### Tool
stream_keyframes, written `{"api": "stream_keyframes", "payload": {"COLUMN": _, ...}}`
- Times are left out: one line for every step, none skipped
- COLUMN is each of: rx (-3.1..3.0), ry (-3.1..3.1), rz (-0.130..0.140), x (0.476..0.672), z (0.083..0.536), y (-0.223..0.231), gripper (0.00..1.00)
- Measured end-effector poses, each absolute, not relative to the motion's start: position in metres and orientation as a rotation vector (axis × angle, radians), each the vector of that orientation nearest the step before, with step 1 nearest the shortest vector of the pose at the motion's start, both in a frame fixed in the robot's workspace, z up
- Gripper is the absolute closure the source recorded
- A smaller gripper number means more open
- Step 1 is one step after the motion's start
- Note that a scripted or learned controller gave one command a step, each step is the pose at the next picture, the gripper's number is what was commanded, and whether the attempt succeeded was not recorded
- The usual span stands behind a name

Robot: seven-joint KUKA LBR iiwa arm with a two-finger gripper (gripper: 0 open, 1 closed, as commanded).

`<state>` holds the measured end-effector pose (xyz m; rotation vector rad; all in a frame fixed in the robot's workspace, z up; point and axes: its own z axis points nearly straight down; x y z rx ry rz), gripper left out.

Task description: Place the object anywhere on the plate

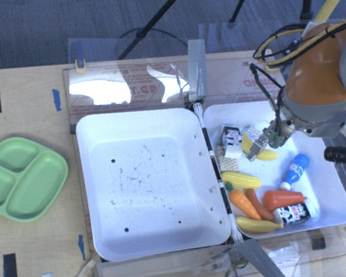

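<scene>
The green divided plate [23, 178] lies on the wooden bench at the far left, outside both bins. My gripper [260, 146] hangs low in the right bin [337, 201], over its upper middle, far from the plate. It sits right at a small yellow object [271, 154], whose upper part it hides. Whether it touches that object cannot be made out. Just to the gripper's left lies a small black and white packet [231, 136].
The right bin also holds a corn cob [241, 179], a carrot [245, 203], a banana [257, 225], a red bottle [283, 198], a blue and white bottle [294, 170] and a dark carton [296, 213]. The left bin [146, 180] lies between gripper and plate.
</scene>
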<state>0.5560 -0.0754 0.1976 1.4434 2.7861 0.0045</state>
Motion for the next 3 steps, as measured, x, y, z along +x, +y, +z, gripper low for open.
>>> {"api": "stream_keyframes", "payload": {"rx": 1.615, "ry": 2.691, "rz": 0.003, "x": 0.580, "z": 0.185, "y": -0.068, "gripper": 1.00}}
{"api": "stream_keyframes", "payload": {"rx": 1.615, "ry": 2.691, "rz": 0.004, "x": 0.580, "z": 0.185, "y": -0.068, "gripper": 0.00}}
{"api": "stream_keyframes", "payload": {"rx": 1.613, "ry": 2.696, "rz": 0.002, "x": 0.537, "z": 0.185, "y": -0.051, "gripper": 0.00}}
